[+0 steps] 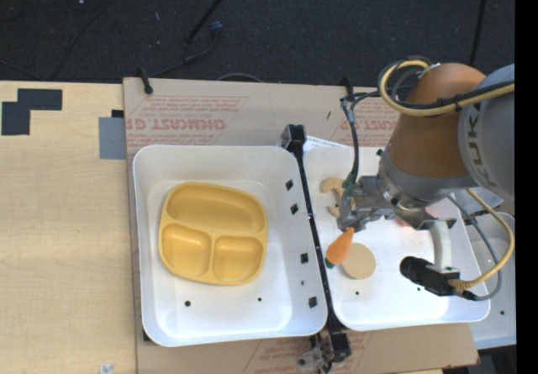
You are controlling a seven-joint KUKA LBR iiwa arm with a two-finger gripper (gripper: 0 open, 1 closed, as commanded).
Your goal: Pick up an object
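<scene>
— So, what takes up most of the bench?
— Two white bins side by side. The left bin (277, 305) holds one thing, a yellow plate (213, 232) with three compartments, lying flat near its middle. The right bin (382, 307) has the small things, and a black strip (307, 229) runs between the two.
— And the arm?
— The arm (437, 129) comes in from the right, its orange band bulking over the far part of the right bin. The gripper (350, 214) hangs low over that bin's left half, close to the black strip.
— Spread or pressed together?
— From this angle I cannot tell.
— What lies under it?
— A tan disc (361, 262), flat on the bin's floor, nearer the front. Touching its left edge, or just beside it, is the orange piece (340, 246), shaped like a small carrot.
— Which way does it point?
— Its long axis runs on a slant. The end that looks narrower points up and to the right, toward the gripper and just below it. The thicker end points down and to the left, toward the black strip. Whether the gripper touches that upper end I cannot tell.
— Anything smaller?
— A pale scrap (333, 186) lies farther back in the same bin, near the strip, just beyond the gripper.
</scene>
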